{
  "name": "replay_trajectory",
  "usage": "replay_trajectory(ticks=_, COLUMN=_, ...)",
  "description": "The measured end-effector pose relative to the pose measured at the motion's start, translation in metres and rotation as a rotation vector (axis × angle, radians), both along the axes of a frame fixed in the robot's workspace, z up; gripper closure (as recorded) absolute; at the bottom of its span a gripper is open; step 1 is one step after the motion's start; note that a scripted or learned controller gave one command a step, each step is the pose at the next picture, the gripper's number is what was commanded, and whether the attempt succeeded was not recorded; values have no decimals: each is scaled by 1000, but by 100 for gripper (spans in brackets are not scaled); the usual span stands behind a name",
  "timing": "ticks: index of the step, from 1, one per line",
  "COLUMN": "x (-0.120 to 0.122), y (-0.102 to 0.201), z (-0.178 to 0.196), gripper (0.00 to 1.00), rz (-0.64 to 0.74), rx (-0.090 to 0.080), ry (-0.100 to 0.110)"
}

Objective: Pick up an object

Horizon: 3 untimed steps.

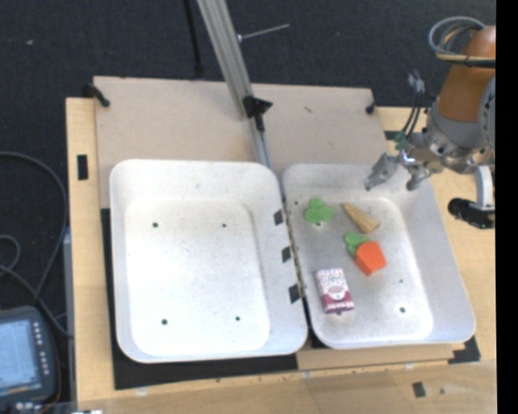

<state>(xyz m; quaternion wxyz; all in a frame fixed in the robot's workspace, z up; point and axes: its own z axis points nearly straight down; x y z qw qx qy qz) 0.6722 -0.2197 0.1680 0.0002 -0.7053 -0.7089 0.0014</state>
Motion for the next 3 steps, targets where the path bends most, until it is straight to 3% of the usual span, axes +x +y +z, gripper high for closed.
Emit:
replay_trajectory(ticks=1, x=5, y=2, z=-61, gripper=0, rz=1, rx=0, ry=1)
replay_trajectory(ticks=2, x=7, y=0, z=-44, gripper=100, rz=4, rx=-6, ry=-8)
replay_trajectory(ticks=3, x=5, y=-3, z=3, gripper=100, rz=-5, rx=-1, ry=-9)
